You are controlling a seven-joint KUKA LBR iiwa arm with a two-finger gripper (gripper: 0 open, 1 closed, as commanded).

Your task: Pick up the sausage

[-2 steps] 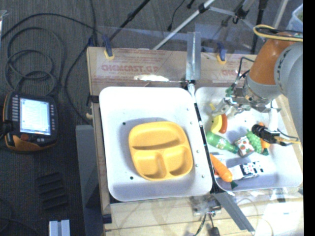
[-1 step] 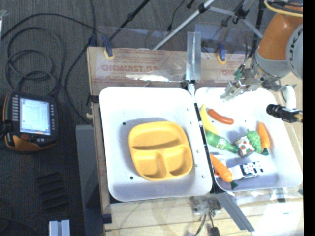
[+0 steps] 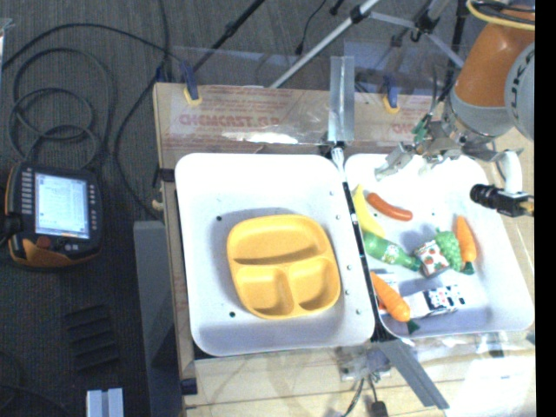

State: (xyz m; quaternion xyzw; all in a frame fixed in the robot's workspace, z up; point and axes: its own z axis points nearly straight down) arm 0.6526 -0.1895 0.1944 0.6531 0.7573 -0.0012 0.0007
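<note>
Sausage (image 3: 388,207) lies loose on the floor of the right bin (image 3: 512,307), toward its upper left, just beside a yellow banana (image 3: 362,214) that runs along the bin's left wall. Gripper (image 3: 415,153) hangs above the bin's far edge, up and right of the sausage and apart from it, nothing between its fingers (whether they stand open or closed cannot be told from this angle). Also in the right bin: green bottle (image 3: 389,252), two carrots (image 3: 466,240) (image 3: 392,297), small cartons; left bin (image 3: 198,233) holds a yellow divided tray (image 3: 282,264).
</note>
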